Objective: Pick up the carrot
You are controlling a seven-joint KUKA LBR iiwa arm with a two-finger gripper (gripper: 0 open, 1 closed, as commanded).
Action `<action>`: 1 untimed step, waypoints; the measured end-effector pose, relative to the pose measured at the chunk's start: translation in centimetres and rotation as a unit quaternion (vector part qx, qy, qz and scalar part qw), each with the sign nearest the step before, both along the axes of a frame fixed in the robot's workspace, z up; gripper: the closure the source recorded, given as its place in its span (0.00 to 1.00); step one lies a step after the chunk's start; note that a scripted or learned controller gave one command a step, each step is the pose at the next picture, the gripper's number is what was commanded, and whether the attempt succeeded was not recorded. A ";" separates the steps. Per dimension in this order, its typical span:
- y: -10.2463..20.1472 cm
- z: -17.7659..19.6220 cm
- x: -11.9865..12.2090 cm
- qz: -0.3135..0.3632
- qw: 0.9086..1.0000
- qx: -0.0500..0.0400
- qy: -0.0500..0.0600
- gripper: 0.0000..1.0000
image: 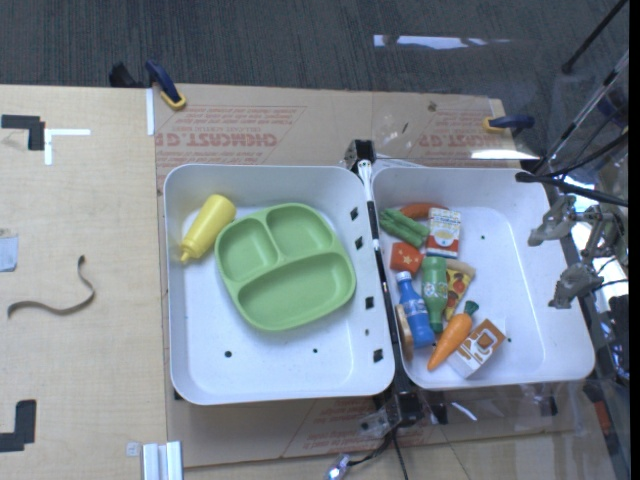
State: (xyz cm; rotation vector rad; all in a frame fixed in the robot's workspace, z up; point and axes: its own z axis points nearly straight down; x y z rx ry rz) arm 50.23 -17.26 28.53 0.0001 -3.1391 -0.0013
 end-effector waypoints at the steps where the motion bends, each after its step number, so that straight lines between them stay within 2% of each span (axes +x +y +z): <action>1: 5.1 -15.1 -0.9 0.029 1.000 0.001 0.001 0.00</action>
